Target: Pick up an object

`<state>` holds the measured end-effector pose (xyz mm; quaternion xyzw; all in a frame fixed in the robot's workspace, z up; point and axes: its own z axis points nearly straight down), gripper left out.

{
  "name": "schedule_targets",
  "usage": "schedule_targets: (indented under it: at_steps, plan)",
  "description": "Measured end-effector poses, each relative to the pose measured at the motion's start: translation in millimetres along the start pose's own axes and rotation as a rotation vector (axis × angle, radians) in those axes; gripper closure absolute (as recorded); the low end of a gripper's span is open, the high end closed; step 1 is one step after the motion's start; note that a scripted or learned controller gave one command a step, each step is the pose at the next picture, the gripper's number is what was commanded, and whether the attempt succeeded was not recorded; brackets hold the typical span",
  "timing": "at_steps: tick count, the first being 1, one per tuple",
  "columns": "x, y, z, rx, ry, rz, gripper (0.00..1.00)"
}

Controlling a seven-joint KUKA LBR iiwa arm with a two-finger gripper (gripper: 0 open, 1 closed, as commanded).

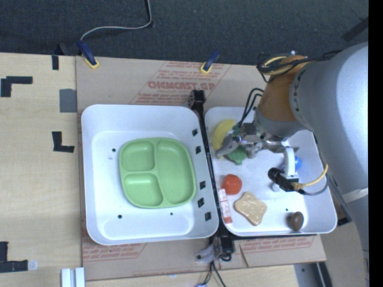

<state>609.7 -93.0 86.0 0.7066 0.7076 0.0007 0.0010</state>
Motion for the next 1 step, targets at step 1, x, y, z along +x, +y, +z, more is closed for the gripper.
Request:
schedule_targets:
  at_steps: [1]
  plan:
    - [-0.4,-0.4,-9.1,0.001,-0.001,0.000,1.00]
